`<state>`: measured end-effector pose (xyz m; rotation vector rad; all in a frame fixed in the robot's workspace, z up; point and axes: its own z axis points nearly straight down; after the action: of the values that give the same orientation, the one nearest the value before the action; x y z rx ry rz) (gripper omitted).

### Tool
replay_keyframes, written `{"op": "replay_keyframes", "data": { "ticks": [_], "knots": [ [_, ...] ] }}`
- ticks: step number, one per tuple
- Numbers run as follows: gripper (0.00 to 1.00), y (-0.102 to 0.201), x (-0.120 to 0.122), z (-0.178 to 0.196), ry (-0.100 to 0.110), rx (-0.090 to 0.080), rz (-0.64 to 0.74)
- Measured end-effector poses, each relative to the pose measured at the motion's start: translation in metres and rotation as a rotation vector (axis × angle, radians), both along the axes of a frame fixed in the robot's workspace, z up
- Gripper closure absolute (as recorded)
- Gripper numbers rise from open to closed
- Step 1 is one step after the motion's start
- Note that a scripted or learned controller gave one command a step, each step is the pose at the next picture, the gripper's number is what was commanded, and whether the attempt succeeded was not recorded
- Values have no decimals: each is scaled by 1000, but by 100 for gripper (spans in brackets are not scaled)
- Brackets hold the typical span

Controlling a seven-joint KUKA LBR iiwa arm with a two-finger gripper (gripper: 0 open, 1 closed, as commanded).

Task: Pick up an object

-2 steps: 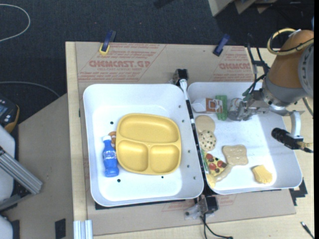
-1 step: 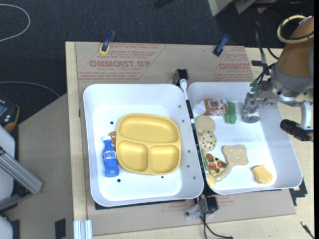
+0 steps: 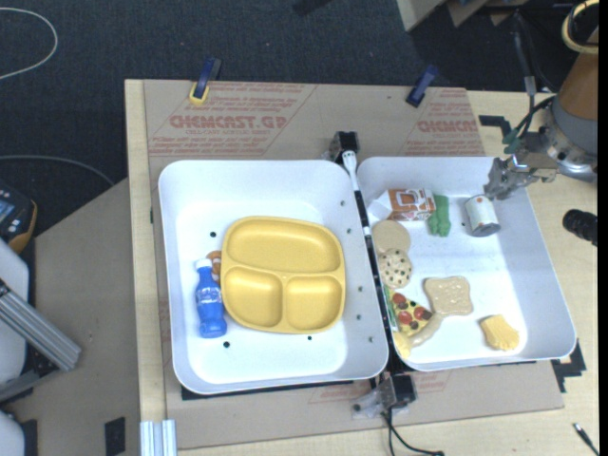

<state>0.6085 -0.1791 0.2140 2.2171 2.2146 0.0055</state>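
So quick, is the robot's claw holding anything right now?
Gripper: over the right bin's far edge, above the silver can; nothing seen held, and open or closed cannot be told.

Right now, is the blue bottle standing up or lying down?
Lying down. The blue bottle lies flat on the floor of the left bin, its white cap pointing toward the far side, right beside the yellow tray.

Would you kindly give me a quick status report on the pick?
Pincer above right bin's far corner, nothing seen held. Silver can just beside it, untouched. Green item and food packet lie nearby.
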Motion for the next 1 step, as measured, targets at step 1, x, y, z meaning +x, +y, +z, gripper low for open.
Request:
{"op": "replay_keyframes", "data": {
  "ticks": [1],
  "knots": [
    [100, 0, 1, 12, 3, 1, 1]
  ]
}}
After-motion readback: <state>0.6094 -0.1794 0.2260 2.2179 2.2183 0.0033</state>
